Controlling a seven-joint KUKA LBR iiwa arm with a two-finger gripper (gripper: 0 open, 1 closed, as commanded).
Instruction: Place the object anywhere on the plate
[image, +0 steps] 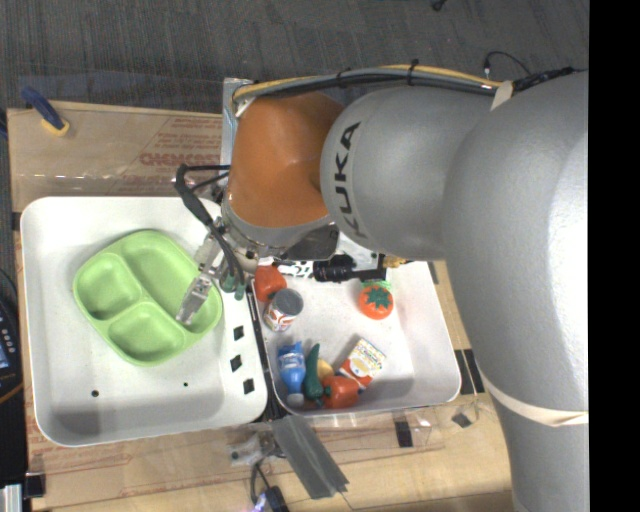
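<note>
The plate (135, 295) lies in the left bin (60, 400) toward its far right corner, while the right bin (440, 340) holds a tomato (376, 300) mid-right, a can (283, 309) by its left wall, and a bottle (291, 368) near the front-left corner.

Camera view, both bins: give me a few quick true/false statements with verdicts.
1. The green three-compartment plastic plate lies in the left white bin. True.
2. The gripper is over the plate's right side. True.
3. The orange tomato-like toy sits on the plate. False: it lies in the right white bin.
4. The small grey-topped can lies in the right bin near the divider between the bins. True.
5. The blue plastic bottle is in the left bin. False: it lies at the right bin's front, beside other small toys.
</note>
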